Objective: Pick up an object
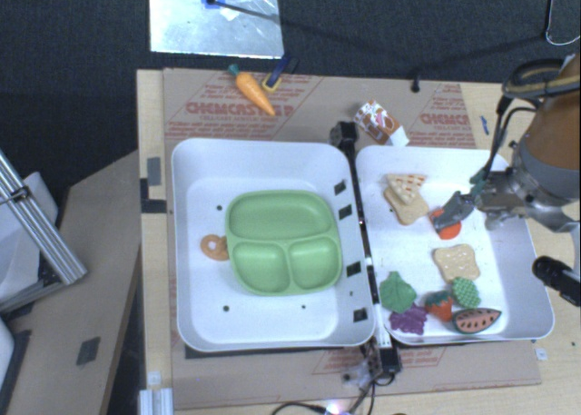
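Red toy (447, 227) under gripper (453, 212) | grip unclear | pizza slice (406, 188) beside | toast (457, 261) below

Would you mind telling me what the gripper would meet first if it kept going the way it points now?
The gripper points toward the view's left, low over the right bin. Most likely it first meets the small orange-red piece at its tip, then the sandwich-like toy, though depth is unclear.

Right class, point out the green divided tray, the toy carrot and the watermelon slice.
green divided tray (283, 241), camera view, middle of its ridges.
toy carrot (253, 92), camera view, orange body.
watermelon slice (477, 320), camera view, red flesh.
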Tool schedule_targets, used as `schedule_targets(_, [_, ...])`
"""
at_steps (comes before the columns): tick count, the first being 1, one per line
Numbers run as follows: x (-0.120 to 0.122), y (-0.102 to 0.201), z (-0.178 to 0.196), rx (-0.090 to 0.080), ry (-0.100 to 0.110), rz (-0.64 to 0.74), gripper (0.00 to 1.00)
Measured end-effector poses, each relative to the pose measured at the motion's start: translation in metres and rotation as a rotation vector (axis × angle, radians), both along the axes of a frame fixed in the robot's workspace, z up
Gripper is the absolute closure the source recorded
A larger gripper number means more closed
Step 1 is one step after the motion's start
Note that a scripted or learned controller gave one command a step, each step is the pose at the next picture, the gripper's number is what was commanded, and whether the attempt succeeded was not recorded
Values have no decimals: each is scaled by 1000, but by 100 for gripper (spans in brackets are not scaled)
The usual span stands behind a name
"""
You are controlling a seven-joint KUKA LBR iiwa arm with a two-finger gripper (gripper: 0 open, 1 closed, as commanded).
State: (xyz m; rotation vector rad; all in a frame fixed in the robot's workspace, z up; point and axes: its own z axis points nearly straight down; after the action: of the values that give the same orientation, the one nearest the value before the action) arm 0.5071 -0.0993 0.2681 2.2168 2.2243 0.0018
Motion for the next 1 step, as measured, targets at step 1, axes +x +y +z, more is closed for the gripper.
schedule_targets(1, [4,1,-42,1,3,-2,0])
